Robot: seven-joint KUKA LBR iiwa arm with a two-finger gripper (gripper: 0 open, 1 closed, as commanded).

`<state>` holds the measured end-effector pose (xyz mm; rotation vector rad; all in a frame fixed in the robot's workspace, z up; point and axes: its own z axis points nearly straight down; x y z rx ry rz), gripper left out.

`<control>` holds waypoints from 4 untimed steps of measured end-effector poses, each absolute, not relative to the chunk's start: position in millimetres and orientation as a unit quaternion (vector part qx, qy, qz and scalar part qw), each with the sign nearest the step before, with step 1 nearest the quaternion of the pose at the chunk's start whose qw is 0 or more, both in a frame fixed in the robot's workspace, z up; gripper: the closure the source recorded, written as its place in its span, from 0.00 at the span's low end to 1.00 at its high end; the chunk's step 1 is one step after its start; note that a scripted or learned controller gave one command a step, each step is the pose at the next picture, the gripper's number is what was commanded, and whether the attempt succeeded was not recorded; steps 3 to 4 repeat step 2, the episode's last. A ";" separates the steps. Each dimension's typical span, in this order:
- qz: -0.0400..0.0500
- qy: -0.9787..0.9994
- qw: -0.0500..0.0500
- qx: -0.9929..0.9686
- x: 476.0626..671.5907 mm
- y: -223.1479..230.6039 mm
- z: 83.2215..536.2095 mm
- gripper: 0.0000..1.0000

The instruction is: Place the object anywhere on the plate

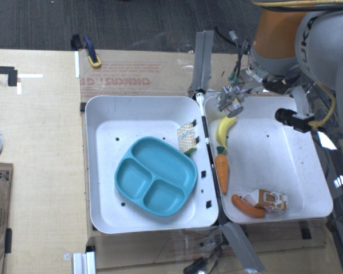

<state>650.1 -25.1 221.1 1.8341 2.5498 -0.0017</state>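
A blue three-compartment plate (155, 177) lies in the left bin (97, 153). A small patterned packet (187, 136) leans against that bin's right wall, just beyond the plate's far right rim. In the right bin (297, 153) a yellow banana (224, 129) lies by the left wall. An orange carrot (222, 173) lies below the banana. My gripper (231, 100) hangs at the far left corner of the right bin, directly over the banana's upper end. I see nothing held in it.
A red sausage (247, 206) and a small brown and white carton (272, 200) rest near the right bin's front edge. A grey divider post (202, 61) rises between the bins at the back. A black fitting (291, 119) juts from the arm over the right bin.
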 end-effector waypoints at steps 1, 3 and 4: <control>-0.001 0.849 0.000 0.528 588.0 42.1 231.7 1.00; -0.001 0.849 0.000 0.529 588.0 41.6 231.8 0.00; -0.001 0.849 0.000 0.529 588.0 41.6 231.8 0.00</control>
